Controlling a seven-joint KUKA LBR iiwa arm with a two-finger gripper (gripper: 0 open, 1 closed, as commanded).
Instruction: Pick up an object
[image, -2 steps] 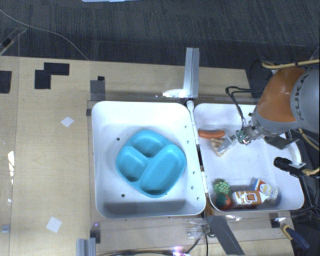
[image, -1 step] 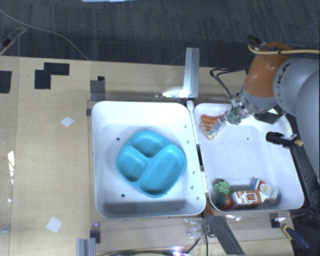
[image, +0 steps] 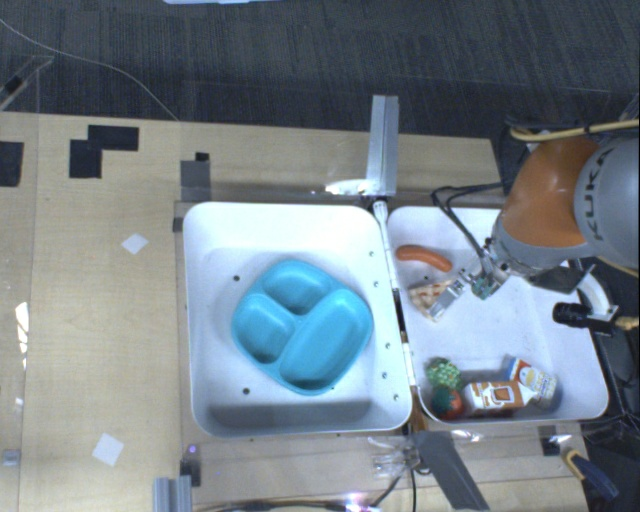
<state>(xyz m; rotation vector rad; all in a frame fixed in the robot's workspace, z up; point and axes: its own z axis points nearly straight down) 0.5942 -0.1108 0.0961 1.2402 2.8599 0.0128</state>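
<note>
The snack (image: 430, 294), pale and small, lies in the right bin (image: 560, 350) just left of the pincer (image: 458, 289), touching its tip; whether the pincer is clenched cannot be told. A sausage (image: 424, 257) lies just above.

Overhead view of two white bins on a wooden bench. The left bin (image: 205, 330) holds a blue three-compartment tray (image: 300, 325). The right bin (image: 560, 350) holds a sausage (image: 424, 257), a pale food item (image: 430, 294), a broccoli piece (image: 443, 374), a tomato (image: 449, 402) and a carton (image: 505, 392). The gripper (image: 452, 292) hangs just beside the pale food item, below the orange-banded arm (image: 560, 205).
</note>
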